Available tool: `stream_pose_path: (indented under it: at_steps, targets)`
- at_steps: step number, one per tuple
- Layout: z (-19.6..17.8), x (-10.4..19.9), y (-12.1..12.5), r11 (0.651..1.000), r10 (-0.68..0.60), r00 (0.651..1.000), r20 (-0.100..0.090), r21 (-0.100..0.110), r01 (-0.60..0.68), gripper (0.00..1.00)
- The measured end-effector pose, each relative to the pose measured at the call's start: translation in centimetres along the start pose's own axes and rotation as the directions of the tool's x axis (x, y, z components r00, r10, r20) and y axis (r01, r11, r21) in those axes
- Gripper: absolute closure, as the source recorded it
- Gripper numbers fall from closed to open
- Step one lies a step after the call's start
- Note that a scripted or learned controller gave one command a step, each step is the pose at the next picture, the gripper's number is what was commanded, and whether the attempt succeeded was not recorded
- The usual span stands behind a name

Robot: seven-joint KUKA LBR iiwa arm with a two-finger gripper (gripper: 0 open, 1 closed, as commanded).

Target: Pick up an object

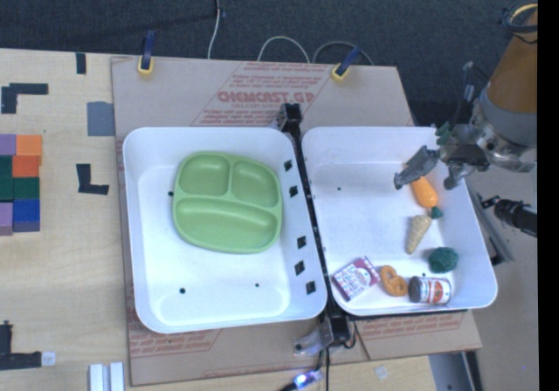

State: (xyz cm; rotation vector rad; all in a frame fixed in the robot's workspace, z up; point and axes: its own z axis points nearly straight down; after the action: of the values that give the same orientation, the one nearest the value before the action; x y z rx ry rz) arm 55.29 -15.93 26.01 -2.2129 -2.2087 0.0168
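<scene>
My gripper [432,174] hangs over the upper right of the right bin [349,162], open, with its two dark fingers spread apart. Just below and between them lies an orange carrot [425,193] on the bin floor; nothing is held. Further down are a pale corn cob [418,233], a dark green broccoli piece [443,259], a small can [431,291] on its side, an orange pretzel-like ring [390,280] and a red-and-white packet [354,279].
The left bin [148,284] holds a green divided plate [229,202]. A black divider [299,206] runs between the bins. Coloured blocks [19,184] sit at the far left of the bench. The arm's orange-banded wrist [515,75] stands at the right edge.
</scene>
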Motion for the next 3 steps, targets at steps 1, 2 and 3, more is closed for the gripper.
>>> stream_pose_path:
  at_steps: [1,2,3]
  targets:
    - [-0.6,0.0,0.2,1.000,-0.004,1.000,0.002,-0.010,0.004,0.00]
    - [5.8,0.9,0.2,1.000,-0.003,1.000,0.001,-0.006,0.003,0.00]
    - [10.8,1.3,-0.4,1.000,-0.003,1.000,0.001,-0.005,0.003,0.00]
